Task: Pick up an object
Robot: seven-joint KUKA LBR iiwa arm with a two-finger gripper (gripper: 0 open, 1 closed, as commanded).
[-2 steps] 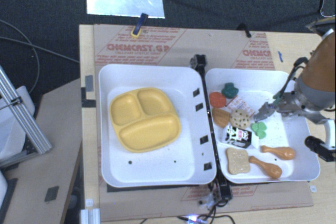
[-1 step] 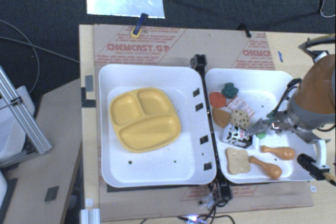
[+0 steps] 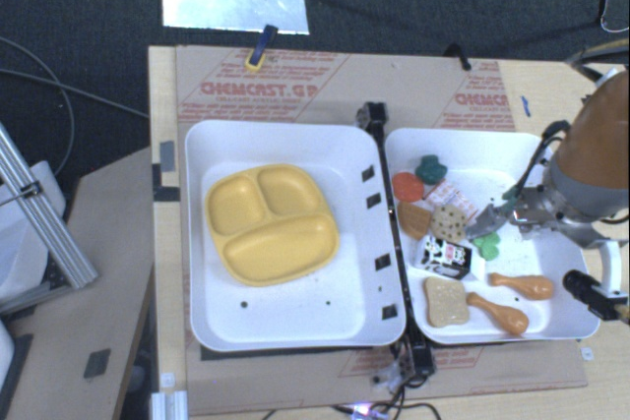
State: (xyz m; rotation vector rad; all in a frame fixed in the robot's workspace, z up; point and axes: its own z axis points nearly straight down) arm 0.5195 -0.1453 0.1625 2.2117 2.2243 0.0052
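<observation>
1. The left bin [image 3: 295, 310] is white and holds a yellow divided plate [image 3: 271, 221].
2. The right bin [image 3: 472, 145] is white too.
3. In the right bin: a dark green piece [image 3: 430, 168], a red-orange piece [image 3: 408, 185], a tan block with dark dots [image 3: 450, 222], a black-and-white patterned packet [image 3: 446, 257], a bright green piece [image 3: 487, 244], a pale brown toast slice [image 3: 446, 302] and two orange-brown drumsticks [image 3: 523, 285].
4. The worktop [image 3: 295, 84] is tan cardboard with red lettering.

Two white bins on the tabletop [image 3: 295, 84]
A yellow divided plate [image 3: 273, 222] is seen in the left bin [image 3: 285, 310]; right of it, the tool [image 3: 487, 223] is lowered among small toys in the right bin [image 3: 472, 145].
</observation>
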